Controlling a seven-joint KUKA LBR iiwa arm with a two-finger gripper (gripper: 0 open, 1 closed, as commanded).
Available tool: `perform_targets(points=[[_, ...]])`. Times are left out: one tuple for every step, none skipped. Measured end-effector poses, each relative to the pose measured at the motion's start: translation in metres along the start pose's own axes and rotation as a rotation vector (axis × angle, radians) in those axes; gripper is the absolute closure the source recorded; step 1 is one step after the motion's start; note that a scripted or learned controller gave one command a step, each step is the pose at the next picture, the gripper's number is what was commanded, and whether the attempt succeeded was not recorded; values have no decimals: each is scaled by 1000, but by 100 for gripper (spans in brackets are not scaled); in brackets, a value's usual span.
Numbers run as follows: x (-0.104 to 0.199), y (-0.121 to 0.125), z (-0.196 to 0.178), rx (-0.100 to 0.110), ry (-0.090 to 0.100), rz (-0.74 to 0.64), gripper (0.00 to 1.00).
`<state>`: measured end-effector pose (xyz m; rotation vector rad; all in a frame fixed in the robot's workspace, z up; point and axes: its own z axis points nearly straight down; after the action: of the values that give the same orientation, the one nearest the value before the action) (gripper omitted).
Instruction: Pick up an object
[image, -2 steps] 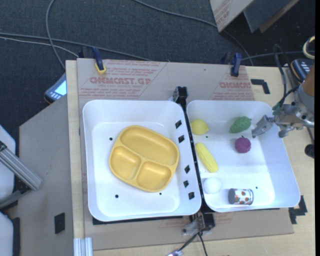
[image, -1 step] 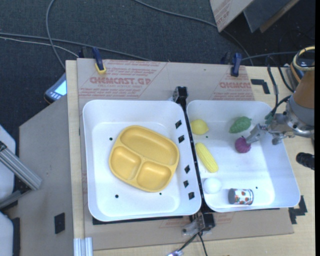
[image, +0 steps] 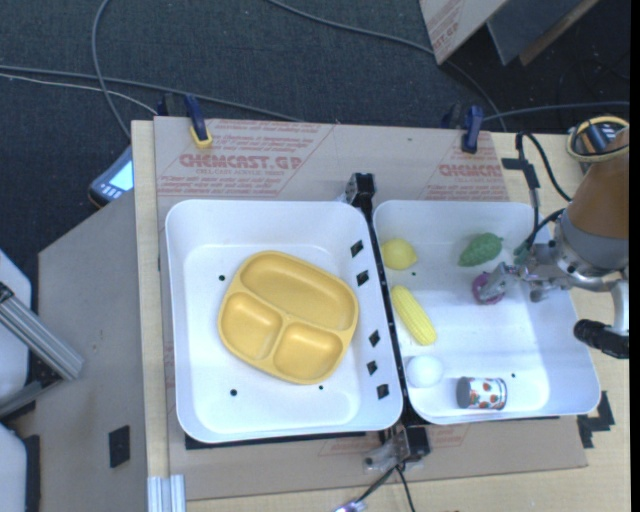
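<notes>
small purple-pink object (image: 489, 288) in the right bin (image: 560, 395), just below the green toy (image: 481, 249), probably light, hard and a little slick; best pinched across its narrow middle. roundish and blurred, so no readable long axis or heading. hand (image: 522, 272) just right of it, touching or nearly; openness impossible to tell.

From my remote station: bright, even overhead light washes both white bins (image: 190, 300) nearly to glare, with only faint shadows under the yellow tray (image: 288, 316); the surrounding dark floor (image: 280, 60) stays dim, and fine detail reads slightly soft
</notes>
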<state>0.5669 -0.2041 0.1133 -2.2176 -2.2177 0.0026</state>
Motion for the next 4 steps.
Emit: perform_targets(points=[[1, 0, 30, 0, 0, 0, 0], [0, 1, 17, -5, -1, 0, 100], [5, -6, -42, -11, -5, -1, 100], [1, -6, -106, -12, -5, -1, 100]])
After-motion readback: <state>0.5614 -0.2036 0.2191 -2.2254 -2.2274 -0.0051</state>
